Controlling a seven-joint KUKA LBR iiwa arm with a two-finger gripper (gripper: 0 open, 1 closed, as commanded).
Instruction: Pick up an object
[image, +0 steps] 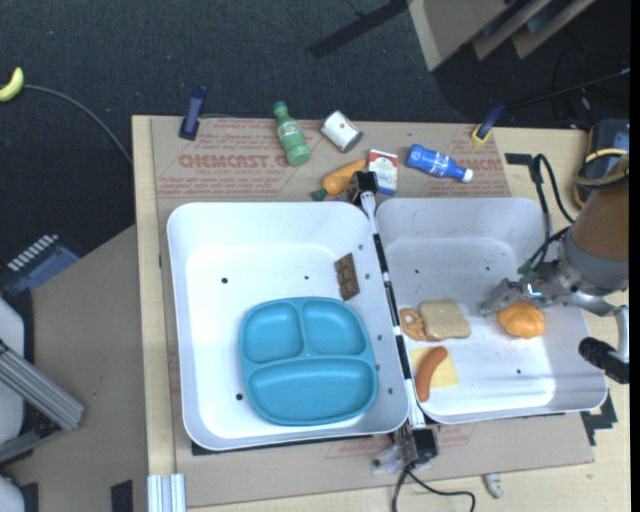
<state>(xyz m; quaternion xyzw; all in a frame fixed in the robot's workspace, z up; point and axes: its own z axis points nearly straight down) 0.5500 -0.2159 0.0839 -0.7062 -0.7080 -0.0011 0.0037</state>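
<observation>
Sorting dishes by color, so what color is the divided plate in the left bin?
Light blue; the divided plate shows clearly in the camera view.

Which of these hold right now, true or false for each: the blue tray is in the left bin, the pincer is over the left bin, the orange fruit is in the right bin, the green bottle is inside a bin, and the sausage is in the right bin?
1. The blue tray lies in the left bin. True.
2. The pincer is over the left bin. False: it is over the right bin, next to the orange fruit.
3. The orange fruit is in the right bin. True.
4. The green bottle is inside a bin. False: it lies on the board behind the bins.
5. The sausage is in the right bin. True.
</observation>
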